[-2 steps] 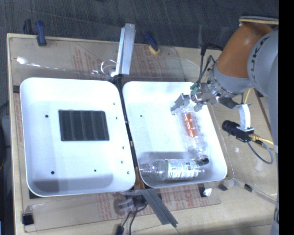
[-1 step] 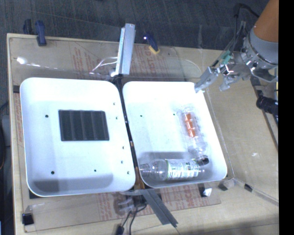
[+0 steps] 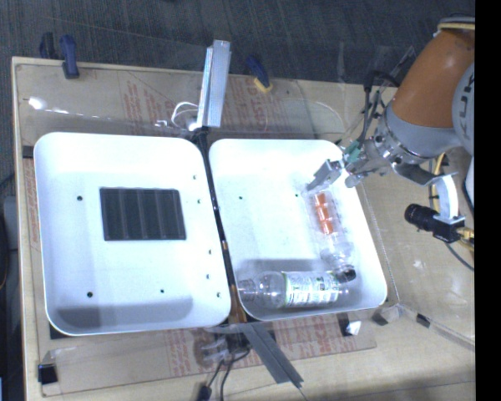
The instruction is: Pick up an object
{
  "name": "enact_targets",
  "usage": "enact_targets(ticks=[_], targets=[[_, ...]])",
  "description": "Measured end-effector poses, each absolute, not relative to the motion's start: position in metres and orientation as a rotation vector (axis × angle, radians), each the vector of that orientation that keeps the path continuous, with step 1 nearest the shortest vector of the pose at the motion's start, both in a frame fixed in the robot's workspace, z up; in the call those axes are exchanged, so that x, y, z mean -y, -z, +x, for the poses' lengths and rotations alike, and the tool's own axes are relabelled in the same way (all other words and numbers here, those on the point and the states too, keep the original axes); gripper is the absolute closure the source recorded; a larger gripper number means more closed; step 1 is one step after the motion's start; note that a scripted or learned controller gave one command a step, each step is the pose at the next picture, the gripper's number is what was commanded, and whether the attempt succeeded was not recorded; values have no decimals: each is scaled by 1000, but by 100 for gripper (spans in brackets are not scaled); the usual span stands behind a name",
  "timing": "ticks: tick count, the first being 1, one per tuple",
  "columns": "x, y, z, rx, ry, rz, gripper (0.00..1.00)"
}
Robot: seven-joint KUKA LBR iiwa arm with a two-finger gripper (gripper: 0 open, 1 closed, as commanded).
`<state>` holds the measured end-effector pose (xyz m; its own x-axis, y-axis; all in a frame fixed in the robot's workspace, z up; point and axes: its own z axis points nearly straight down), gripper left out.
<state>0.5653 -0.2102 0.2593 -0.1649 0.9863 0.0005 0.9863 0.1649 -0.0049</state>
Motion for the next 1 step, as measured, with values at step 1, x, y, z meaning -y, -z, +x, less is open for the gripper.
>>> enact_targets(ticks=[1], targets=[[208, -210, 593, 2514, -3, -1877, 0]])
